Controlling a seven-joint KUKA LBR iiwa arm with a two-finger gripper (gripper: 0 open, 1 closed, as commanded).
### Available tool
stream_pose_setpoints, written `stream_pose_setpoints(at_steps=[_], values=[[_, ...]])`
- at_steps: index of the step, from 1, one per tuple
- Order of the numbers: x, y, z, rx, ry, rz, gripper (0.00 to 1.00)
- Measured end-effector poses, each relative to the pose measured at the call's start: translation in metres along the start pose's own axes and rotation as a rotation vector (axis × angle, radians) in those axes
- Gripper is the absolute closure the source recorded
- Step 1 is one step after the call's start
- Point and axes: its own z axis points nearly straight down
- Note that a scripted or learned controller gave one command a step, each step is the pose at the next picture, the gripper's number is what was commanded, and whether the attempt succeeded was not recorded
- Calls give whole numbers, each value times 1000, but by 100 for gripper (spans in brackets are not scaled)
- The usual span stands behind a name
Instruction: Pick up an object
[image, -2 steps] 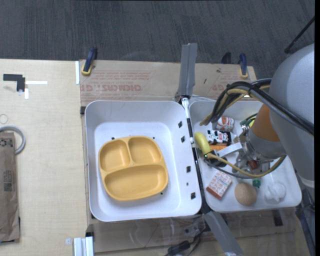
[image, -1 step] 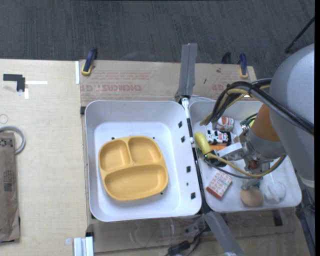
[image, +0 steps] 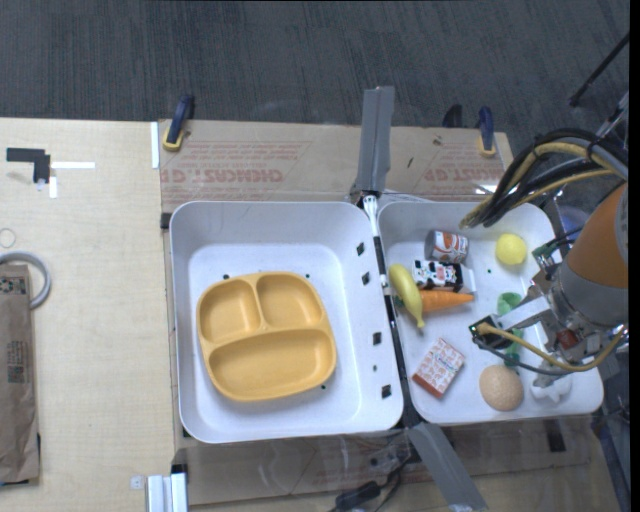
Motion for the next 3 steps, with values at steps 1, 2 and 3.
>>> stream_pose_setpoints(at_steps=[1,2,3], values=[[-1,0,-8,2,-6,-2,100],[7,-35,50,-1,4,52,100],[22,-50,0,-1,0,61,100]])
